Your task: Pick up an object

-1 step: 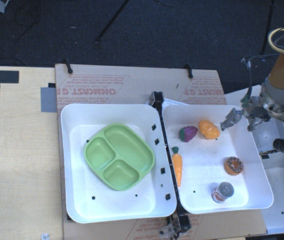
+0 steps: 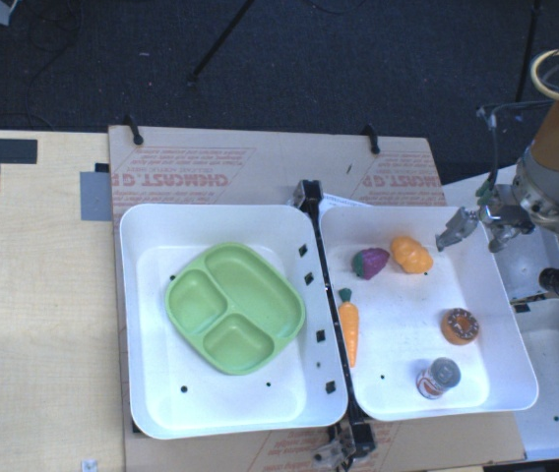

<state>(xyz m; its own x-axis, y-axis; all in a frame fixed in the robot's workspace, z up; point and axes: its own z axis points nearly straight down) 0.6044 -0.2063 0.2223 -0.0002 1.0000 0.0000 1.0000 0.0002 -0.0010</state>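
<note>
The pincer (image 2: pixel 476 226) is seen released, seemingly empty, above the right bin's (image 2: pixel 516 382) far edge. The orange toy (image 2: pixel 411 255) lying nearby should be straddled squarely before the fingers are closed.

Green plate (image 2: pixel 235 308), orange carrot (image 2: pixel 348 331), purple toy (image 2: pixel 369 262), white bins (image 2: pixel 152 254)

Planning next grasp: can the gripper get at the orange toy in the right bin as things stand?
Probably yes. The gripper sits just right of the orange toy, nothing between them; the purple toy lies on its far side.
</note>
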